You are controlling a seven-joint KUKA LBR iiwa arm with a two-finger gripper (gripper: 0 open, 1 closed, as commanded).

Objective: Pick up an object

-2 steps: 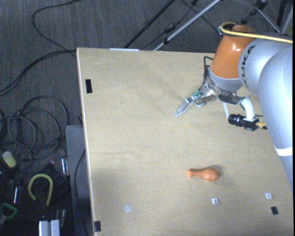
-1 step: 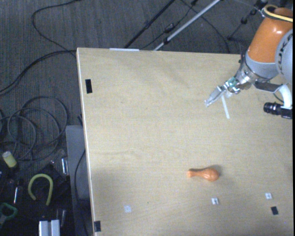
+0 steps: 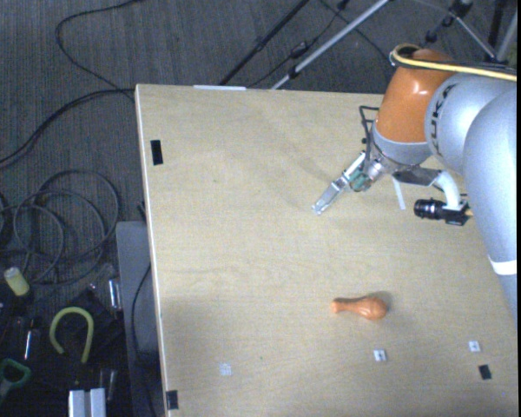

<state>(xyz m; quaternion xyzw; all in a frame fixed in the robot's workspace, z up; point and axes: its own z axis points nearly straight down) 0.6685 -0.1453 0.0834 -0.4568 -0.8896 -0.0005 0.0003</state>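
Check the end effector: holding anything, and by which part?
Nothing is held. The end effector hangs over bare bench, with nothing between its tips. The one object, an orange pear-shaped piece, lies on the bench well apart from it.

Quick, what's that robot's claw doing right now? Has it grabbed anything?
Gripper: whether it is open or shut cannot be told from here. It has nothing; the orange object lies on the bench, apart from it.

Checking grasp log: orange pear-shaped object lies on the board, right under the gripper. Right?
Not under the gripper. In the camera view the orange object lies on the board well apart from the gripper, nearer the bottom edge of the picture.
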